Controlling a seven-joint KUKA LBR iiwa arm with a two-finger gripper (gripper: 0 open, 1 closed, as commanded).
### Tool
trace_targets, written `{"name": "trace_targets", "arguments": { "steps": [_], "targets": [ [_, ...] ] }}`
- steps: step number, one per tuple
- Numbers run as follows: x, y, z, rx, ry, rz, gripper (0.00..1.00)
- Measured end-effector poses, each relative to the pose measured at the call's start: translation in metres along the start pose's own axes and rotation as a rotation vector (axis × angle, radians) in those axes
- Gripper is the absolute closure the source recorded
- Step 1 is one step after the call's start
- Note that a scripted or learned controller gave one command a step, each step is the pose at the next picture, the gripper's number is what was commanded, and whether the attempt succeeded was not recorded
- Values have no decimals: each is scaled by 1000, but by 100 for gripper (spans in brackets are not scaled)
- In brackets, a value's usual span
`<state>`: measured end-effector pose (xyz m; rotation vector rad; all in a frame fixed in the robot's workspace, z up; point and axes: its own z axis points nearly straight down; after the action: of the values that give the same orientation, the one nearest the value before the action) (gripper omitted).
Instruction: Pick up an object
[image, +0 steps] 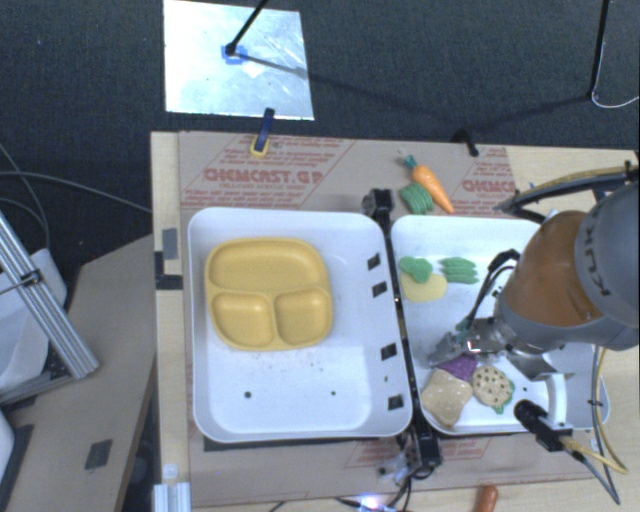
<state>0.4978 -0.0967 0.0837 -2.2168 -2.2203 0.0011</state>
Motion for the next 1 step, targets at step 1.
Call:
{"name": "trace_targets", "arguments": {
  "steps": [1],
  "targets": [
    [-2, 3, -11, -7, -2, 0, 100]
  ]
}}
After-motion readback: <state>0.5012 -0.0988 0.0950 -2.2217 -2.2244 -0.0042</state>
